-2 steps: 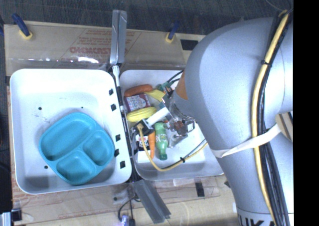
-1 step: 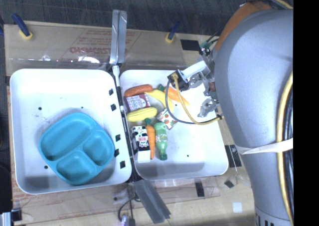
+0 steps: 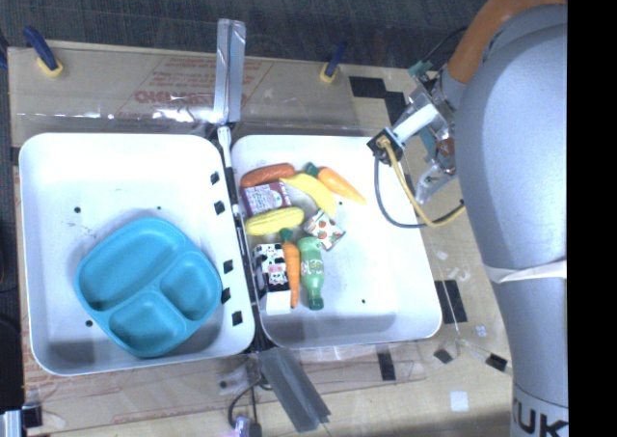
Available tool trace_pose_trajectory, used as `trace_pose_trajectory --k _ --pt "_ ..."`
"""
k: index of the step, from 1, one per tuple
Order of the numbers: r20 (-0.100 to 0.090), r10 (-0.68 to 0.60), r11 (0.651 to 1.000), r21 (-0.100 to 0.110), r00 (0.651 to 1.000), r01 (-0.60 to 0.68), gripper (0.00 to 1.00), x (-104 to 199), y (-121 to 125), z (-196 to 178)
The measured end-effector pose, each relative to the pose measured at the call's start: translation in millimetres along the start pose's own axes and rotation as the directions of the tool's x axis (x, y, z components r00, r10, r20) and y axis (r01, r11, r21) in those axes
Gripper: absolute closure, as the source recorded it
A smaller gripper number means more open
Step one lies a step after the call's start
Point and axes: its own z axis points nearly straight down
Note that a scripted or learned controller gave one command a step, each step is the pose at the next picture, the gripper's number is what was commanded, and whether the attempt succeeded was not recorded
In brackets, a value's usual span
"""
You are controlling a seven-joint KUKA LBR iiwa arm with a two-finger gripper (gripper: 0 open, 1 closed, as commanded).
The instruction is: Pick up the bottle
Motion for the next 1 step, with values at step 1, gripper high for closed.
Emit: trace_pose_trajectory --k 1 --pt "0.004 0.055 0.998 0.003 0.998 -0.055 0.00 -47.0 -89.9 96.6"
